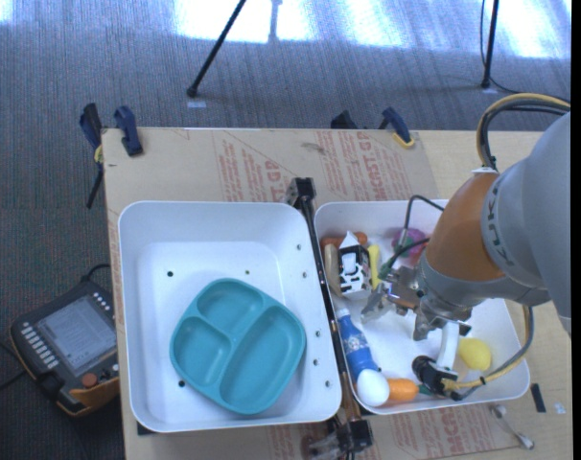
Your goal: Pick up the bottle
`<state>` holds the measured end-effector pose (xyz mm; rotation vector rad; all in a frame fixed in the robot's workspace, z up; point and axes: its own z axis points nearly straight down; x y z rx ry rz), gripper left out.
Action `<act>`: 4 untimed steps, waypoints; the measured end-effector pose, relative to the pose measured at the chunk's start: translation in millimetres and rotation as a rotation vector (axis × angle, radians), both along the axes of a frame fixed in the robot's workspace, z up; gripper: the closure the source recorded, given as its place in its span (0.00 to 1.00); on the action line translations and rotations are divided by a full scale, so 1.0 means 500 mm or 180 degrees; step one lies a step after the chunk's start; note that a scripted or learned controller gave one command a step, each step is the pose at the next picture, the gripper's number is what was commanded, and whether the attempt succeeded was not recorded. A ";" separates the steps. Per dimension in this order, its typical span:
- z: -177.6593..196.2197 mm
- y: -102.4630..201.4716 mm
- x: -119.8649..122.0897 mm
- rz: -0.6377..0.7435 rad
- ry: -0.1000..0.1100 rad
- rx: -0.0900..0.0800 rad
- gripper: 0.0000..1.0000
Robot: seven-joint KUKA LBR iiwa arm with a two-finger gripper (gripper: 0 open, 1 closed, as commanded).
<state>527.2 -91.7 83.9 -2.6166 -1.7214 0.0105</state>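
At the bottom of the frame, the near rim of the right bin [521, 377] is crossed by a dark cable. A white egg [372, 387] and an orange carrot [403, 388] are seen in its near corner, touching each other. A yellow lemon [475, 354] is seen to their right, partly hidden by the arm [506, 228].

The bottle [356, 343] is blue with a white top. It is laid flat along the left wall of the right bin, with its near end touching the egg.

The pincer [391, 300] is seen up and to the right of the bottle, near it but apart. Nothing is seen held in it. It is a jumble of grey metal and dark parts, and much of it is covered by the wrist. Whether it is apart or together cannot be told.

Farther back, a black and white toy [351, 271] is stood just past the bottle's far end. A pink thing [412, 238] is half hidden behind a cable, and what it is cannot be told.

In the left bin [151, 228], a teal plate [238, 345] is laid flat.

At the far edge of the bench [233, 161], blue clamps [127, 127] are fixed. The arm is cut off at the right of the frame.
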 end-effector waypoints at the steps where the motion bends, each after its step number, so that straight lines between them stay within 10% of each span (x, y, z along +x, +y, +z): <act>1: 0.013 0.002 -0.002 -0.0007 0.0025 0.0010 1.00; 2: 0.308 -0.107 -0.062 -0.0015 -0.0014 -0.0010 1.00; 4: 0.334 -0.105 -0.060 0.0001 0.0037 0.0002 1.00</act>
